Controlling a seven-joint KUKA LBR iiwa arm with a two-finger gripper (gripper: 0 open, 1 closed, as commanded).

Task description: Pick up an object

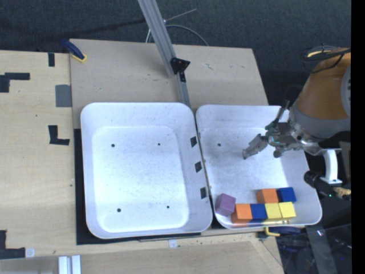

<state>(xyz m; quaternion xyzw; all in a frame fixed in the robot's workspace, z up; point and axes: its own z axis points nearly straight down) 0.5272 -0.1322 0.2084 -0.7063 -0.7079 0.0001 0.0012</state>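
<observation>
Clustered along the near edge of the right bin point(239, 109): seven small blocks, in two rows. In the near row, from left to right: orange block point(243, 211), blue block point(258, 212), then two yellow blocks point(274, 211) point(288, 209), all touching side by side. Just behind them, in the farther row: a second orange block point(266, 196) touching a second blue block point(286, 194). At the left end of the cluster, set slightly askew and just beside the near orange one: a purple block point(226, 203). All lying flat on the bin floor, close against the near rim.

Farther back in the same bin, over bare white floor near its middle and right: the gripper point(263, 146), reaching in from the right and angled toward the left. Well apart from the blocks. Cannot tell whether spread or pressed together from this slant. Behind it, at the right edge: the arm point(319, 127), grey, with its orange band point(324, 90) above the wrist.

To the left, touching the right bin along a shared edge: the left bin point(137, 108), white and speckled, with a few dark dots on its floor. Along the seam between the two: three small black clips point(198, 166).

Underneath both: the wooden bench point(222, 73). On it, at the far side: a slanted metal pole point(155, 24) ending in a black clamp point(180, 65), with a thin cable point(191, 32) looping near it. At the far left corner: a small blue and yellow thing point(74, 50). On the left panel: black tape marks point(56, 135) and a grey patch point(63, 95).
</observation>
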